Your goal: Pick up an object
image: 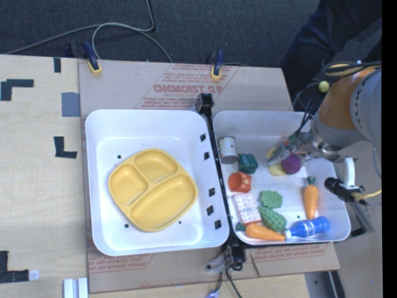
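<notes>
White bins sit side by side on the bench: the left bin (pixel 99 166) has a yellow divided plate (pixel 152 189) in it, and the right bin (pixel 260 120) is full of toy food. The arm (pixel 350 107) comes in from the right, with its gripper (pixel 286 153) down at the far right part of that bin, right over a purple plum-like toy (pixel 291 164) with something yellow (pixel 276 169) touching its left side. Can't tell how far open the pincer is, or whether it has anything; it's too blurry there.

The plum looks like light, hard plastic, round and probably slippery, so pinching across its widest part seems the safest bet. The yellow piece could get grabbed or shoved along with it.

Nearby there's a blue bottle (pixel 310 227) at the near edge, two carrots (pixel 310 198) (pixel 263 231), two green veggie pieces (pixel 271 198) (pixel 273 218), a small printed box (pixel 247 208), a red-orange toy (pixel 239 181), a dark green one (pixel 248 162), and a silver can (pixel 227 148) by the left wall. All sit apart from the plum.
</notes>
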You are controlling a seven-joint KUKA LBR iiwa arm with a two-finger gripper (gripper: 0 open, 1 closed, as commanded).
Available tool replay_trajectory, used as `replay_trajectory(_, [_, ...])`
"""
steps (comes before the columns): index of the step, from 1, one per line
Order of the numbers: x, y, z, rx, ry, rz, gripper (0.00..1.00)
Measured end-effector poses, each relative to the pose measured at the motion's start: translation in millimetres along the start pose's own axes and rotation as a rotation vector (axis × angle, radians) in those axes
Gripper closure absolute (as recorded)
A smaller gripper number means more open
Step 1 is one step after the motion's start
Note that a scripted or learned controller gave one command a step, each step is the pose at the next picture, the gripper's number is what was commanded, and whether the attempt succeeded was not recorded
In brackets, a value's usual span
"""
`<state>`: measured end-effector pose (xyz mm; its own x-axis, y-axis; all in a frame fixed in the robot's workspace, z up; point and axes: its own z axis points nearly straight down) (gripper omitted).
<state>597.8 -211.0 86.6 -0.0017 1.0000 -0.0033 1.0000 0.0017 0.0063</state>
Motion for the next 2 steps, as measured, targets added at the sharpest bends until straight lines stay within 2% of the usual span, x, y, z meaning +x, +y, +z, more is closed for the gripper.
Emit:
replay_trajectory(1, [1, 0, -9, 0.000, 0.000, -0.001, 1.00])
replay_trajectory(2, [92, 40, -25, 0.007, 0.005, -0.001, 1.00])
